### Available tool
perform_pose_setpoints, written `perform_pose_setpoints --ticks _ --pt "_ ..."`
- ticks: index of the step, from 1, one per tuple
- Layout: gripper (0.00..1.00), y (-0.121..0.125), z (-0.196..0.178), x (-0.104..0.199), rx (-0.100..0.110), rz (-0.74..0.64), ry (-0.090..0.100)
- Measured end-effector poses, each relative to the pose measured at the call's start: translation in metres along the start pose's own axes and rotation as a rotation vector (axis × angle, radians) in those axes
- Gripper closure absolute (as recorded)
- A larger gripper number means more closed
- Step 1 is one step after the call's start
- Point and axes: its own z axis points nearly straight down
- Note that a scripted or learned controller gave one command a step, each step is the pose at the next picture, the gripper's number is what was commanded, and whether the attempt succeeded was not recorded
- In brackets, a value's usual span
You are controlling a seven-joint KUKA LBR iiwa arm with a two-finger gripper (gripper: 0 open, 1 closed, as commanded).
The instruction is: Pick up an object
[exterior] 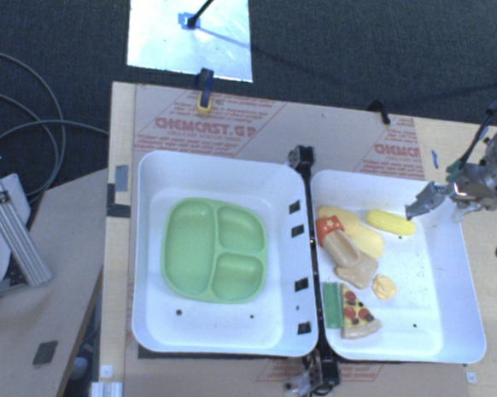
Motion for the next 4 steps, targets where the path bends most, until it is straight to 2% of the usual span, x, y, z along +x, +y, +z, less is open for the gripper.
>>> perform_pose_setpoints --ticks 1,2,3,4 --pt "0.0 -0.082 0.096 -0.05 0.01 0.009 0.002" --pt "0.0 -0.088 0.182 0.032 -0.006 -0.005 -0.001" --pt "0.0 -0.088 0.181 0.074 -0.004 -0.002 -0.003" --pt "1.0 -0.086 0.168 0.071 -0.012 0.003 -0.006"
